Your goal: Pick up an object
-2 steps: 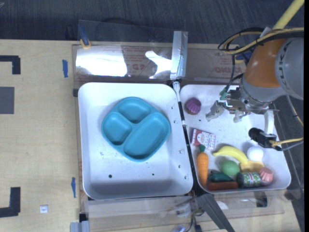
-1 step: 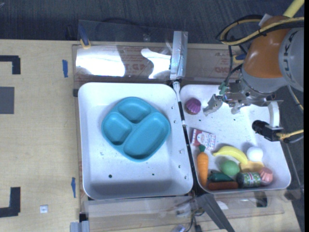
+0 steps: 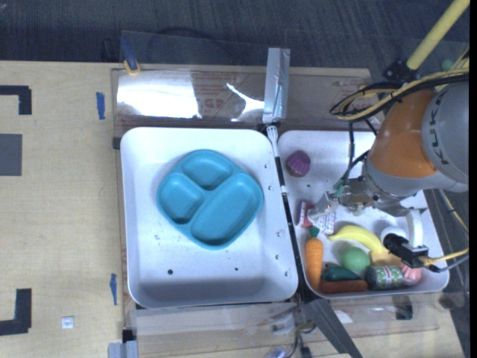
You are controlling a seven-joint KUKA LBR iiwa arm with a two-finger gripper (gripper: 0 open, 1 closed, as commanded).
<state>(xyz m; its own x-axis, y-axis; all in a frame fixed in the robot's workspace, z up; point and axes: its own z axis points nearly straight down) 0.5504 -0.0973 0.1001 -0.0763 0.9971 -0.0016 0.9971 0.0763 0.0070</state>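
The right bin (image 3: pixel 328 144) holds a pile of toy food along its near side: an orange carrot (image 3: pixel 314 257), a yellow banana (image 3: pixel 359 236), a green lime-like ball (image 3: pixel 355 259), a dark green piece (image 3: pixel 341 274) and a small bottle with a green label (image 3: pixel 387 276). A purple round object (image 3: pixel 299 163) lies alone toward the far left of that bin. My gripper (image 3: pixel 350 198) reaches down into the right bin just above the banana, next to a crumpled white and red wrapper (image 3: pixel 322 217). The arm's wrist hides the fingertips.
The left bin (image 3: pixel 149 259) carries a blue three-compartment plate (image 3: pixel 211 197) in its middle. A clear plastic divider (image 3: pixel 276 84) rises between the bins at the back. Yellow and black cables (image 3: pixel 373 99) loop over the right bin's far corner.
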